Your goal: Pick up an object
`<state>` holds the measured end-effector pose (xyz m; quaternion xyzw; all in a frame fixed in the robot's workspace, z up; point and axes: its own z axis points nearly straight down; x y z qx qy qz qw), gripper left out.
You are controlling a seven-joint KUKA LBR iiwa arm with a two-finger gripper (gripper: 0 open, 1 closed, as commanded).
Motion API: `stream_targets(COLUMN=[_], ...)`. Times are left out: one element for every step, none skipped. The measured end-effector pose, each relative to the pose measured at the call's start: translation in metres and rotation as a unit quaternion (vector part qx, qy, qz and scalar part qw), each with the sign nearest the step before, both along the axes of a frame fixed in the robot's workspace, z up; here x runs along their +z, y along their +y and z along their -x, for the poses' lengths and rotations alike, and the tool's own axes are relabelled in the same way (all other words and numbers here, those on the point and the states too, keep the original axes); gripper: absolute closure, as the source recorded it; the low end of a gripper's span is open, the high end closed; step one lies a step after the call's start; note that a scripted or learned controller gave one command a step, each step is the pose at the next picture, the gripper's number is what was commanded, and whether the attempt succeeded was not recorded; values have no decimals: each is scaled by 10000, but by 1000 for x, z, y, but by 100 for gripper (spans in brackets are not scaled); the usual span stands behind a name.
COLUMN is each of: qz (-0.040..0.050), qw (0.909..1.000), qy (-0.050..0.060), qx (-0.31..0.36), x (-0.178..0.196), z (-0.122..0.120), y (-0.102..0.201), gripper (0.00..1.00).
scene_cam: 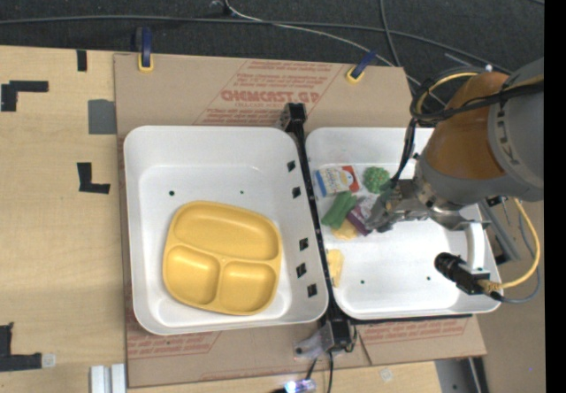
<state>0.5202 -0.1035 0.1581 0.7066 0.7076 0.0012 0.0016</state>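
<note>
gripper [382, 210] low in right bin [398, 289] over purple item [358, 221], half hidden; grip state unclear, can't tell; green block [338, 210] beside

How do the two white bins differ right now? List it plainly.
The left bin holds one large yellow divided tray; the right bin holds several small items, among them a green piece and a small packet. The arm's claw reaches into the right bin, not the left bin. Both are shallow, white and sit side by side.
</note>
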Motion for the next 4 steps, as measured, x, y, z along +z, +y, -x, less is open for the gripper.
stream_targets(qz=[6, 4, 1, -2], qw=[10000, 10000, 10000, 10000], qy=[-6, 4, 13, 24], qx=[-4, 2, -3, 16], x=[57, 108, 133, 122], z=[-4, -14, -15, -47], y=[-9, -5, -5, 34], gripper=[100, 100, 100, 100])
